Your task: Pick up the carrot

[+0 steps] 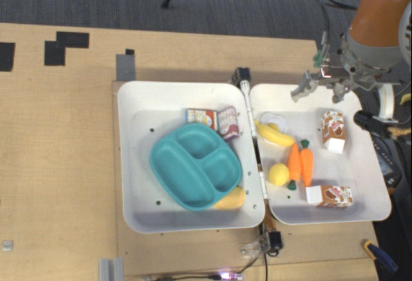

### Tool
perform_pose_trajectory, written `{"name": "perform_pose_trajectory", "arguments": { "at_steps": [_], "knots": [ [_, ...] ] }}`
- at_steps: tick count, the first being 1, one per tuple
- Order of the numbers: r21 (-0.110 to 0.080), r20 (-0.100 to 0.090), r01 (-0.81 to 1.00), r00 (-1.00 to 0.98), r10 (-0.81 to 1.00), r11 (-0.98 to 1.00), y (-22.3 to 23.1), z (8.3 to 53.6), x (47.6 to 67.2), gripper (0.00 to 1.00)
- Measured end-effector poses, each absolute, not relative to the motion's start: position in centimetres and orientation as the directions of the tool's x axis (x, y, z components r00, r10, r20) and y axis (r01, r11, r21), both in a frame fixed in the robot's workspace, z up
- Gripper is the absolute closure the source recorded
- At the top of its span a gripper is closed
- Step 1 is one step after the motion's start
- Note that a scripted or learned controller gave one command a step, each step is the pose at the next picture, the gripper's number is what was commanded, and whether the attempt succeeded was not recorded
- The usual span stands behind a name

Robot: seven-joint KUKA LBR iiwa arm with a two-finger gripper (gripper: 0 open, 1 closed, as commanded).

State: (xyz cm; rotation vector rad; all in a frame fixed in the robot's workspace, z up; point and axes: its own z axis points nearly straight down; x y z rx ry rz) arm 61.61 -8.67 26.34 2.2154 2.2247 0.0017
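The carrot point(300, 163) lies in the middle of the right bin point(380, 205); it looks like two pieces side by side. A lemon point(279, 174) touches it on the left, a banana point(274, 135) is near above, cartons point(333, 131) stand right and below. The gripper point(320, 87) hovers over the far rim, fingers apart, holding nothing.

A banana point(273, 135) and a lemon point(279, 174) are crowding the carrot's point(300, 163) left side; two cartons point(333, 131) are sitting further right, seemingly leaving open room above it.
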Motion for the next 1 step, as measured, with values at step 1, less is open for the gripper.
{"name": "perform_pose_trajectory", "arguments": {
  "at_steps": [1],
  "knots": [
    [0.001,0.0,0.958,-0.285,0.958,0.285,-9.37,12.07,56.52,0.0]
  ]
}}
